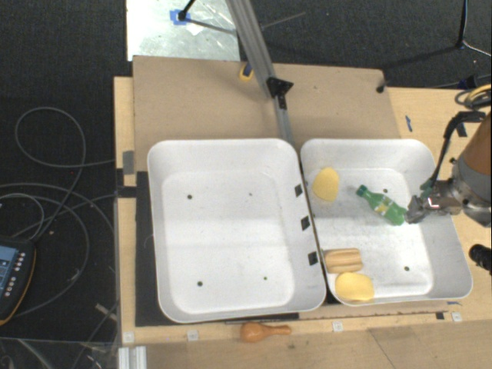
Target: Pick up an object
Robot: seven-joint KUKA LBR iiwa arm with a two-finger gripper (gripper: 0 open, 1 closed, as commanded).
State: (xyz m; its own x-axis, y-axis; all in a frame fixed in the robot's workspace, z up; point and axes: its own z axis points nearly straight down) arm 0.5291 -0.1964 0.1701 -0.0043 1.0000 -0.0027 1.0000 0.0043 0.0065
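A green bottle (382, 204) lies on its side in the right bin (446, 271), cap pointing up-left. My gripper (420, 208) is low at the bin's right side, right against the bottle's thick end. A yellow lemon-like piece (326, 184) sits near the bin's left wall. A tan hot-dog bun (343, 260) and a yellow rounded piece (354, 287) rest at the bin's front left corner.
The left bin (173, 167) sits beside the right one, with black clips along the shared wall. An orange-tan gourd-shaped toy (264, 330) lies on the bench in front of the bins. A slanted metal pole (257, 44) crosses behind the bins.
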